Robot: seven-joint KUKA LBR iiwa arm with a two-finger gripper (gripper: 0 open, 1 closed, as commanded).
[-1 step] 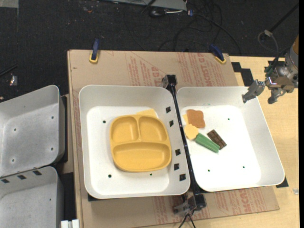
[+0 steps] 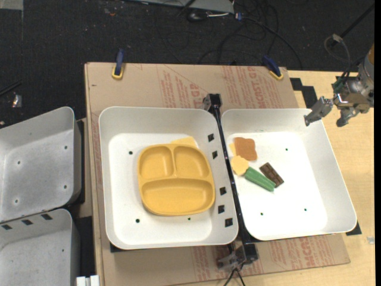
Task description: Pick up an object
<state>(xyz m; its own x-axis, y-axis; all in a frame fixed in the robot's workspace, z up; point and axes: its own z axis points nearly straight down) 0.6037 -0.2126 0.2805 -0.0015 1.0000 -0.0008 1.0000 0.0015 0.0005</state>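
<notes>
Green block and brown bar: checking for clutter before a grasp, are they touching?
Touching. The camera view shows the green block lying against the brown bar, no gap between.

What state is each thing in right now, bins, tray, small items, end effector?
End effector: open, holding nothing, above the right bin's far right corner.
Yellow tray: flat, upright, in left bin.
Green block: lying in right bin, touching brown bar.
Orange piece: lying flat.
</notes>
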